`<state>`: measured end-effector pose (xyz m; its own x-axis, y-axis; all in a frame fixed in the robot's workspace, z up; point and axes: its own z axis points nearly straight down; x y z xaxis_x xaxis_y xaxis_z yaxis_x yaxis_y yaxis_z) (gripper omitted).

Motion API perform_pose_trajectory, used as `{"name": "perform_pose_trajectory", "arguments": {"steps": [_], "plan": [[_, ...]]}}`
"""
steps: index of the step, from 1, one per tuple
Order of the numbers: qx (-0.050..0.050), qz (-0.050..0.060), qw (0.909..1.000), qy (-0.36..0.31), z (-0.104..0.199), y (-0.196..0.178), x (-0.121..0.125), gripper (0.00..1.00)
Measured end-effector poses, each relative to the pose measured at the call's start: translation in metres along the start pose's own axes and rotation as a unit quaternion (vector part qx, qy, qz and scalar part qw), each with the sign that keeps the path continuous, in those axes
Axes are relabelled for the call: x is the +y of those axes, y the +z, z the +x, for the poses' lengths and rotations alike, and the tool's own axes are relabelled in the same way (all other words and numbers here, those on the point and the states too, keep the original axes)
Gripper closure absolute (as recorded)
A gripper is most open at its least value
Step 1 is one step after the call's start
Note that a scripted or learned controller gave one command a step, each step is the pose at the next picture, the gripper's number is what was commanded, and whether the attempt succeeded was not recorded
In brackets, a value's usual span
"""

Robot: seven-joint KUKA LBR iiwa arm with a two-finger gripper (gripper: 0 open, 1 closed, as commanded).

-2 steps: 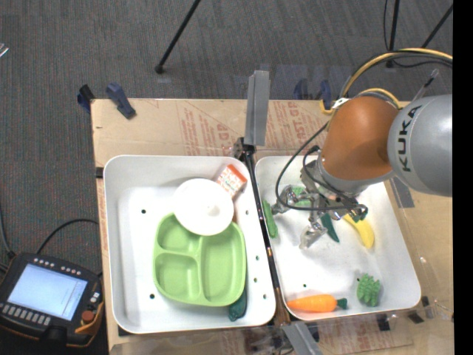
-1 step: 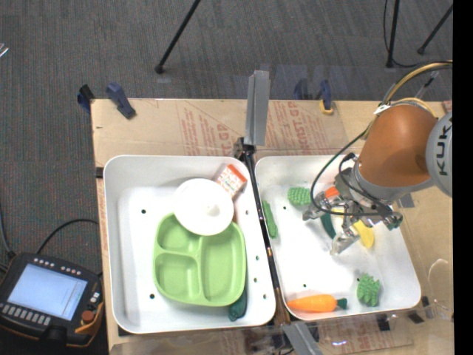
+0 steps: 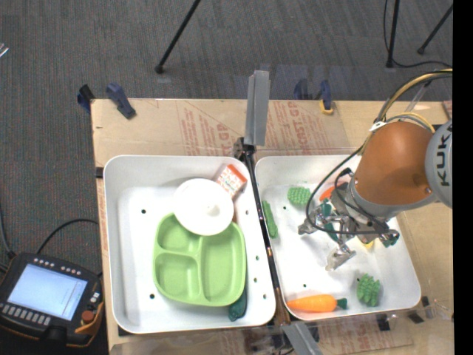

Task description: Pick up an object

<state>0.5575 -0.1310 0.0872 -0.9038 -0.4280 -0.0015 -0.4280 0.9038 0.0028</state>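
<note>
My gripper (image 3: 319, 246) hangs low over the middle of the right bin (image 3: 403, 272), under the orange-banded wrist. Its two fingers stand apart, open, with bare white bin floor between them. An orange carrot (image 3: 318, 302) lies along the bin's front wall, below the gripper. A knobbly green toy (image 3: 368, 290) sits at the front right. A second bumpy green piece (image 3: 299, 195) lies up and left of the gripper, and a slim green pod (image 3: 270, 219) rests against the left wall. A small orange bit (image 3: 325, 193) peeks out beside the wrist, mostly hidden.
The left bin (image 3: 122, 272) holds a green divided tray (image 3: 199, 268), a white round plate (image 3: 204, 206) overlapping its top, a red-and-white carton (image 3: 231, 180) and a dark green item (image 3: 236, 310) at the front wall. A grey post (image 3: 257, 113) stands behind the bins.
</note>
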Motion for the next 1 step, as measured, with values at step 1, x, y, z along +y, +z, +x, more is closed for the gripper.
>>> {"name": "perform_pose_trajectory", "arguments": {"steps": [1], "plan": [[-0.001,0.000,0.9965,-0.083,-0.0628,-0.0005,0.0035,0.00]]}}
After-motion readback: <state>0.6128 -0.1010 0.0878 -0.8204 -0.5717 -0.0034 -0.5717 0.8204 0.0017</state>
